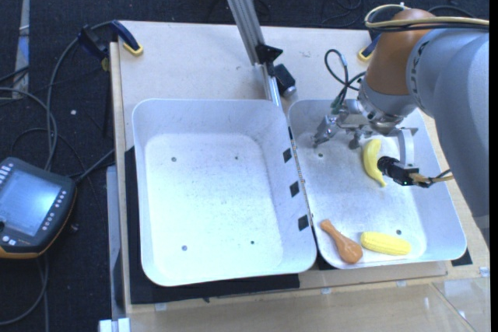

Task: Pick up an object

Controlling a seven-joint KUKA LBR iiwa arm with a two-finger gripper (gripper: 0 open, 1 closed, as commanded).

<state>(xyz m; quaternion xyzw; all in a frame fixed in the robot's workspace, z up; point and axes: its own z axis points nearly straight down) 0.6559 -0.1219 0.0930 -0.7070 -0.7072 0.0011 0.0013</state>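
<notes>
We saw the grey arm reaching in from the right, its orange band above the far edge of the right bin. The gripper was low over the far left part of that bin, near the wall it shares with the left bin. At this slant the metal parts ran together, but the fingers seemed to be spread apart and released, closed on none of the items.

All three things we could pick were in the right bin. A yellow banana was just to the right of the gripper, close to it but not between the fingers. It ran roughly from the far side toward the near side. Well apart from the gripper, by the bin's near wall, a yellow corn cob lay on its side. A tan spoon-shaped piece lay just to the left of the cob, with its rounded end nearest the cob and its thin end pointing toward the shared wall.

Both bins sat side by side on the pale bench, and a slanted aluminium post rose from behind the bins' far edge.
</notes>
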